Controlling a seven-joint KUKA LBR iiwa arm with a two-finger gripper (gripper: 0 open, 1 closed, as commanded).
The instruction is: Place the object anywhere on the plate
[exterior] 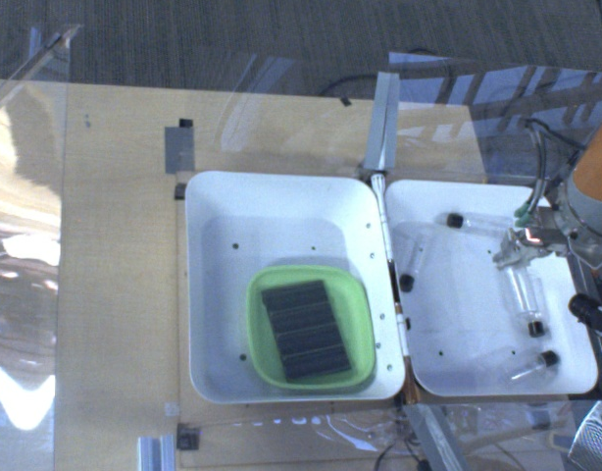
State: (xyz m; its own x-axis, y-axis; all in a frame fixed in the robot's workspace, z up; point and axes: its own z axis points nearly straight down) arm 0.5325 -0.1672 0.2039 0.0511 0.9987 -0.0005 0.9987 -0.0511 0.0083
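Clear tubes (525,297) lie in right bin (448,361), just beneath claw (522,243); claw state: cannot tell. Green plate (257,307) sits in left bin (213,263), carrying dark ridged block (304,330). You should grip one tube mid-length, lift over divider, release on bare rim area.

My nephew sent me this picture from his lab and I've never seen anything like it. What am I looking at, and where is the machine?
This is one camera fixed above a bench, looking down at a slant. Two shallow white bins sit side by side. The left bin holds a green plate with a dark ribbed block lying on it. The right bin holds several clear tubes with black caps, lying apart from one another. The machine is a robot arm reaching in from the right edge; you see its orange band and cables. Its gripper hangs over the right bin near the tubes. Whether it holds anything is too unclear to say.
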